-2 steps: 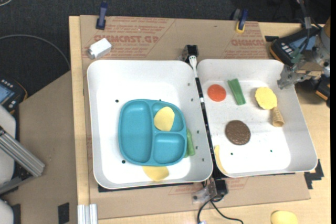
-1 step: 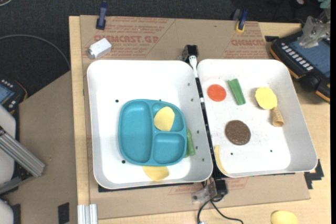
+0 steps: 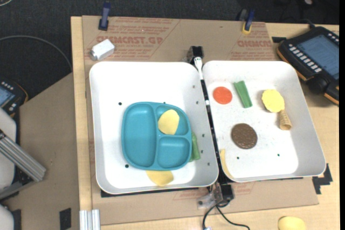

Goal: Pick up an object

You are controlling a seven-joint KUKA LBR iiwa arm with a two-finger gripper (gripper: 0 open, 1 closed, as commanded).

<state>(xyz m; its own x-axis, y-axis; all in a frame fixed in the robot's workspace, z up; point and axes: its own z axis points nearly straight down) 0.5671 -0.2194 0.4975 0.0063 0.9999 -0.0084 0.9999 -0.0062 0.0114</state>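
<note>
The left white bin (image 3: 105, 116) holds a teal divided plate (image 3: 141, 137) with a yellow piece (image 3: 168, 122) in its upper right compartment. A green piece (image 3: 195, 147) leans at the plate's right edge, and a flat yellow piece (image 3: 160, 176) lies just below it. In the right white bin (image 3: 302, 159) lie an orange-red disc (image 3: 222, 95), a green stick (image 3: 242, 93), a yellow lump (image 3: 273, 100) touching a tan cone (image 3: 284, 120), and a brown round cookie (image 3: 244, 136). A pale yellow sliver (image 3: 222, 162) rests against that bin's left wall.
A black hand-held controller (image 3: 315, 56) lies off the bench's right side. Two clamps (image 3: 104, 14) (image 3: 247, 20) grip the cardboard's far edge, and a small white block (image 3: 102, 49) sits near the left bin's far corner. A yellow object (image 3: 291, 222) lies at the bottom right.
</note>
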